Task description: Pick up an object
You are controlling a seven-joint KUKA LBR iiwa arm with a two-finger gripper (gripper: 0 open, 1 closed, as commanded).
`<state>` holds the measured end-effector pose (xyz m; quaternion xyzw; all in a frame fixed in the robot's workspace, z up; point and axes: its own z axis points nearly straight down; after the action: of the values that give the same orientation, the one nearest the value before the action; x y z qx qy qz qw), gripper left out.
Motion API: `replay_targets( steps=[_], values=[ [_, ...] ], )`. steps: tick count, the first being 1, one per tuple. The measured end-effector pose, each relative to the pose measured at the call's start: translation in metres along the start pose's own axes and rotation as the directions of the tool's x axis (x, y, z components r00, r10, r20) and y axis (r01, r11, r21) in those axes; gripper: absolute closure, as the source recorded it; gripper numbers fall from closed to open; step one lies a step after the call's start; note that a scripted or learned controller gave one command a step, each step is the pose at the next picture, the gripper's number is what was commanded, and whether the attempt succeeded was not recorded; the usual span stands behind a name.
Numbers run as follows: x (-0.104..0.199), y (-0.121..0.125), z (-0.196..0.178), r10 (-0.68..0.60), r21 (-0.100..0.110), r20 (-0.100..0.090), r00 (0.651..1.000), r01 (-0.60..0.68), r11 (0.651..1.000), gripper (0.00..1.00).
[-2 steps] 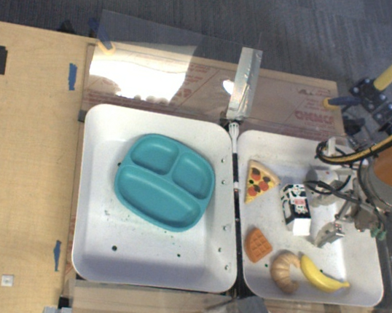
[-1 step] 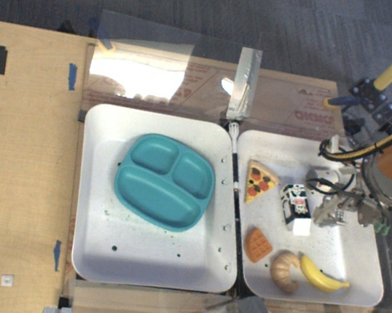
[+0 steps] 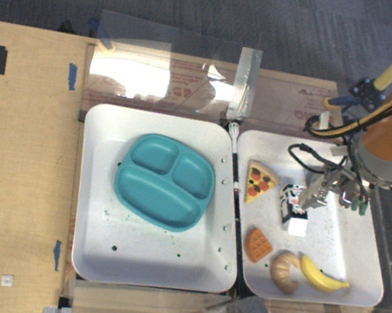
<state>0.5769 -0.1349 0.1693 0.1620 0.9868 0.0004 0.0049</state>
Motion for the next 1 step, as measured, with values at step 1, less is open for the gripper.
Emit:
replay_targets(
  steps=[1],
  values=[
    [0.0381,0.0196,-0.0599,0.499,0.003,-0.002,0.867,-0.499,0.867,1.0]
  ],
)
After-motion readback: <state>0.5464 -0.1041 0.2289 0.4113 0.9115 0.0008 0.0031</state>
